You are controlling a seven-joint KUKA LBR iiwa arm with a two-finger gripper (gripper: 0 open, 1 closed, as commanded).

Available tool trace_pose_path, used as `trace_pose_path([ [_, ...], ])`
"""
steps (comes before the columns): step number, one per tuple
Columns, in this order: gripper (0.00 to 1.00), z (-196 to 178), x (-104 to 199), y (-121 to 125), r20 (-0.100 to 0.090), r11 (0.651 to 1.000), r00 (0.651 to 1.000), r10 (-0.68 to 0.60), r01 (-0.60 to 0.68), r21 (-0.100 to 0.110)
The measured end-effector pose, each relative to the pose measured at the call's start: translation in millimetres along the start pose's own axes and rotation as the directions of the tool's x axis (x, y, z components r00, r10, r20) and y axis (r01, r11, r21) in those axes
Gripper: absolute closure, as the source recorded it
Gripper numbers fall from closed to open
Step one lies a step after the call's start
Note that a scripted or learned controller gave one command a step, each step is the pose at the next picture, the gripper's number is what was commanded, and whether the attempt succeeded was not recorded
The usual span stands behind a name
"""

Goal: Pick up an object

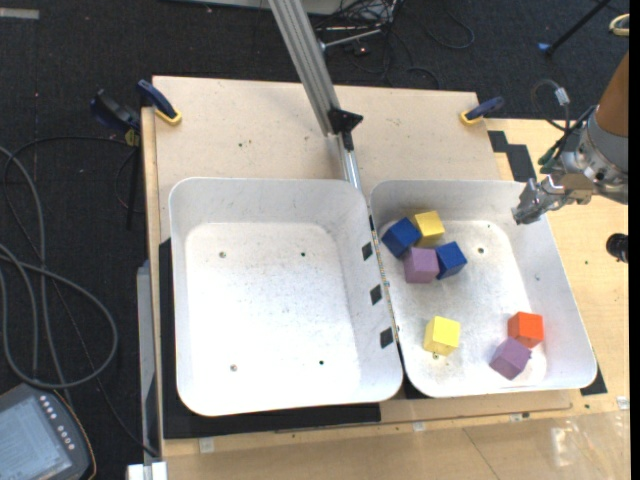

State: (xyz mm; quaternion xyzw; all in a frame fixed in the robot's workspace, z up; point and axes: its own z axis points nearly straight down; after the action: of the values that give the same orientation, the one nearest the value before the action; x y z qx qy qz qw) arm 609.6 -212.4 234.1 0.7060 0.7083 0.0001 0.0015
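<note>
The grey two-finger gripper (pixel 530 208) hangs over the right edge of the shallow white right-hand bin (pixel 560 298), carrying nothing; how it is set I cannot tell. Four small cubes cluster near that bin's far left corner, among them a purple cube (pixel 421 265) touching a blue cube (pixel 451 258). Judged risk: descending there could wedge against neighbours and slip.

Bins: the left bin (pixel 270 288) and right bin (pixel 560 298) looked like smooth white plastic, faintly speckled with dark grit.
Blocks: the cluster of blue, yellow and purple blocks (pixel 425 248) toward 12 o'clock in the right bin looked matt, as did the orange block (pixel 526 327) near 4 o'clock.
Bench: the bench top (pixel 250 128) looked like pale, matt board, lightly scuffed.
Pole: the slanted pole (pixel 300 43) looked like brushed metal.
Gripper: the gripper (pixel 530 208) looked like dull grey metal.
</note>
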Motion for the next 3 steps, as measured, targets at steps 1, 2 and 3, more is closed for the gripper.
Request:
trace_pose_path([
  [1, 1.0, 5.5, 57.4, 5.2, -0.004, 1.0, 1.0, -0.005, 0.005, 0.003],
  [2, 1.0, -2.9, 117.0, 5.8, -0.004, 1.0, 1.0, -0.005, 0.005, 0.002],
  [3, 1.0, -6.4, 161.5, -3.8, -0.004, 1.0, 1.0, -0.004, 0.004, 0.003],
])
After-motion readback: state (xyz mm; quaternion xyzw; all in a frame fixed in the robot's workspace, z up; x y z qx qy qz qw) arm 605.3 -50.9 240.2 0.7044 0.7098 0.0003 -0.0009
